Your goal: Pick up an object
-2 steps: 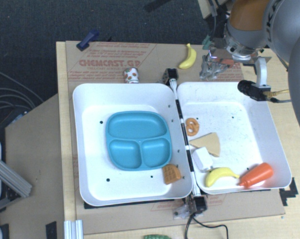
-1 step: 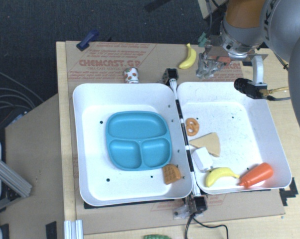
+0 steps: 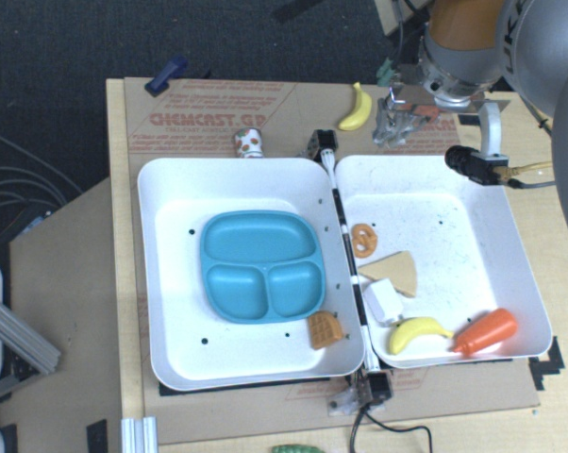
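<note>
My gripper [image 3: 394, 125] hangs high above the back edge of the right bin [image 3: 510, 243], beside a yellow banana [image 3: 357, 109] lying on the bench outside the bins. Nothing shows between its fingers. In the right bin lie a pretzel [image 3: 363, 240], a tan bread slice [image 3: 394, 272], a white cube [image 3: 384, 301], a second banana [image 3: 416, 333] and an orange carrot [image 3: 485, 332]. The left bin [image 3: 166, 253] holds a blue divided plate [image 3: 261, 264] and a waffle-like cracker [image 3: 325, 329].
A small spotted toy [image 3: 249, 142] and a blue object [image 3: 165, 76] lie on the bench behind the left bin. A black clamp [image 3: 322, 143] sits at the divider between the bins. Cables run from the arm at the right [image 3: 510, 170].
</note>
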Robot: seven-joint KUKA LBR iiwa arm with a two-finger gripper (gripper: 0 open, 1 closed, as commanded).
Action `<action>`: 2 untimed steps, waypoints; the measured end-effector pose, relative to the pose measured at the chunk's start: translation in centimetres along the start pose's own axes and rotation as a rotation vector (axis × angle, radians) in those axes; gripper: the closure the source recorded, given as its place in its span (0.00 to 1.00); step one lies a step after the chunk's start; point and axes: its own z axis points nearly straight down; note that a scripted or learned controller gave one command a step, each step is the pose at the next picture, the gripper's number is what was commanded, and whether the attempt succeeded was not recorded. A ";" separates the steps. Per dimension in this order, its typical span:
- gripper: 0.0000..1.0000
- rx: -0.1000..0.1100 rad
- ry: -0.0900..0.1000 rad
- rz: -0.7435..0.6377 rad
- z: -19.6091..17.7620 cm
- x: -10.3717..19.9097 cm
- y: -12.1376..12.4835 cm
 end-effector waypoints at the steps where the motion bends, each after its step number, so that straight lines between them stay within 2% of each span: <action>1: 1.00 0.002 0.000 0.000 0.1 0.1 0.0; 2: 1.00 0.003 0.001 0.001 0.1 0.7 0.0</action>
